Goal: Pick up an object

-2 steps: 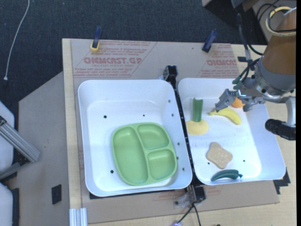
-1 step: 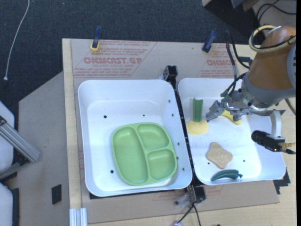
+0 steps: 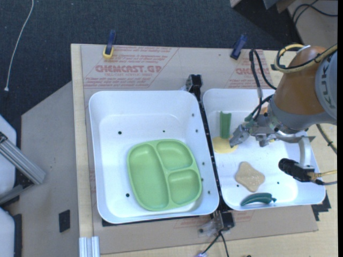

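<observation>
Right bin (image 3: 300, 197), viewed from above. A green stick (image 3: 225, 124) lies near the bin's left wall with its long axis running 12 to 6 o'clock; its lower end meets a yellow piece (image 3: 225, 146). The hand (image 3: 239, 138) hovers just at 3 o'clock of the stick, fingers parted and grasping nothing. A tan flat piece (image 3: 250, 176) sits mid-bin with bare floor around it; a teal curved item (image 3: 258, 199) lies along the near wall. The left bin (image 3: 107, 116) holds a green divided plate (image 3: 164, 173).
</observation>
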`<state>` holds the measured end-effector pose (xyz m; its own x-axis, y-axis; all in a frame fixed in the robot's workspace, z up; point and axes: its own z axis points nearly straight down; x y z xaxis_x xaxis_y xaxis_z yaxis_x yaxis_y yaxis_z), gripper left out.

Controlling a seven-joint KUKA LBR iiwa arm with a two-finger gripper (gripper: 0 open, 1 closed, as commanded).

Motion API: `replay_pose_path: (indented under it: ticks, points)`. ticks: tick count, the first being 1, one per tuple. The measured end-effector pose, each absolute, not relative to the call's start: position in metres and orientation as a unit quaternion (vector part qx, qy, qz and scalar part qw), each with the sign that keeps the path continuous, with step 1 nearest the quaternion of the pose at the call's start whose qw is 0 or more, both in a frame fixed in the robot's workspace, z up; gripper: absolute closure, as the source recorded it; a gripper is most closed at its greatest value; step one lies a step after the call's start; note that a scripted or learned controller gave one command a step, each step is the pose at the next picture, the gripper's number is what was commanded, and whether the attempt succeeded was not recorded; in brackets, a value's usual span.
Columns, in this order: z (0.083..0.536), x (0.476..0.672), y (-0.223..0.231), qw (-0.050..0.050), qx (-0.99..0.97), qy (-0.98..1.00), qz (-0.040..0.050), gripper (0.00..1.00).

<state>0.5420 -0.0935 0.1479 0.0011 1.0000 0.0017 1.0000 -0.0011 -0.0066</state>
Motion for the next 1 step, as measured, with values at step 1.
replay_pose_path:
  ticks: [1]
  points:
    - [0.1045, 0.5381, -0.0942, 0.003, -0.707, -0.707, 0.0018, 0.00]
